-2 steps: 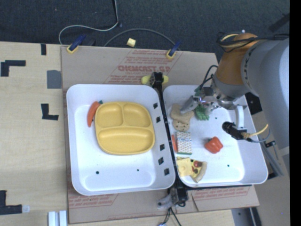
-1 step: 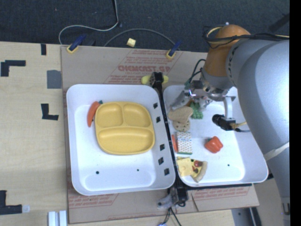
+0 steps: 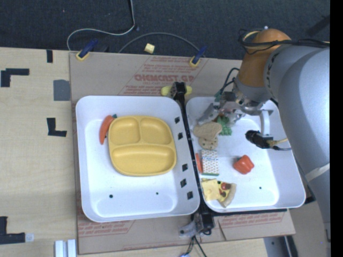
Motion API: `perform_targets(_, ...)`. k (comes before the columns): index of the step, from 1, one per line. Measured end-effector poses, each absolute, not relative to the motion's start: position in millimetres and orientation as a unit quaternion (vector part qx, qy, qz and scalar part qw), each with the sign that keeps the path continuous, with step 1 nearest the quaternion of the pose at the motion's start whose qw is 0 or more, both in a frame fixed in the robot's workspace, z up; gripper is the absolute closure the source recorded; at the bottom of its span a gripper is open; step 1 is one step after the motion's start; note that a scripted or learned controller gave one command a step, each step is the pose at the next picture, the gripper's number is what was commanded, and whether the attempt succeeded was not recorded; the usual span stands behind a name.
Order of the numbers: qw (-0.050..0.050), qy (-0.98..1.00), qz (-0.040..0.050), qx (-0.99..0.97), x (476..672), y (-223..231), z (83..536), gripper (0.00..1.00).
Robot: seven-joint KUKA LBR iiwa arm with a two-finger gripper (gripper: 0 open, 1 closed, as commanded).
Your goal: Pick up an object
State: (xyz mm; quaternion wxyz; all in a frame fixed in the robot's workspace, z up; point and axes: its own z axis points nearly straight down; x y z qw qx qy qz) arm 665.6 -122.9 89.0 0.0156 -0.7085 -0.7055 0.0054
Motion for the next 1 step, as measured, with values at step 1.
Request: perform_targets(1,0.013,-0.707,0.005,-0.707,666.2,-137.7,88.8,0.0)
